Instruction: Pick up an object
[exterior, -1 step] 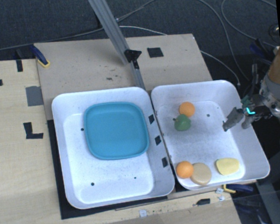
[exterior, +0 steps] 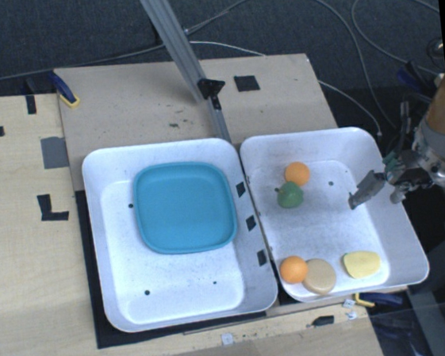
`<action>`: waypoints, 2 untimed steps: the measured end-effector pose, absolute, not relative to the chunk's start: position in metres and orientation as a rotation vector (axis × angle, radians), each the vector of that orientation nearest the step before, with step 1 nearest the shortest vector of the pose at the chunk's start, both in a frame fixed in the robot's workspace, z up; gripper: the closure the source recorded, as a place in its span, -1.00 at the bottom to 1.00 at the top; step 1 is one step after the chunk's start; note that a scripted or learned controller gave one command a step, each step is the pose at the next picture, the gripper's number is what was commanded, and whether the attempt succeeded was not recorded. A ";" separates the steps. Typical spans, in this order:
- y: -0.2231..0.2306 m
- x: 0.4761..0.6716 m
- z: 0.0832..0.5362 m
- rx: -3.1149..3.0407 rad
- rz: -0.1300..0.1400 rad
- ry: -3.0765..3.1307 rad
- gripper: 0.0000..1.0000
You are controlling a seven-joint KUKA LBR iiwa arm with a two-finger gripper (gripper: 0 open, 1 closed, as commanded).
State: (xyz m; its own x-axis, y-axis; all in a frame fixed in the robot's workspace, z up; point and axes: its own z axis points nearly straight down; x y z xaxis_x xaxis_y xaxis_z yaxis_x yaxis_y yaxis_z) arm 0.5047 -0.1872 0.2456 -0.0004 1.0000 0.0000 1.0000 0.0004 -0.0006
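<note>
The right bin (exterior: 338,142) holds several small objects. An orange ball (exterior: 296,174) touches a green round object (exterior: 290,196) near the bin's middle left. Along the front wall lie another orange ball (exterior: 294,269), a beige round piece (exterior: 321,275) and a yellow piece (exterior: 362,263). My gripper (exterior: 381,192) hangs over the right side of this bin, well right of the green object. It is open, its dark fingers (exterior: 364,191) spread with nothing between them.
The left bin (exterior: 125,304) holds a blue square plate (exterior: 184,206). A grey metal bar (exterior: 184,50) slants down to the gap between the bins. Cables run over the dark floor at the back right.
</note>
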 end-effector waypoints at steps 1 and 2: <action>-0.183 0.504 0.183 -2.217 0.005 -2.218 -1.00; -0.180 0.508 0.122 -2.217 0.005 -2.219 -1.00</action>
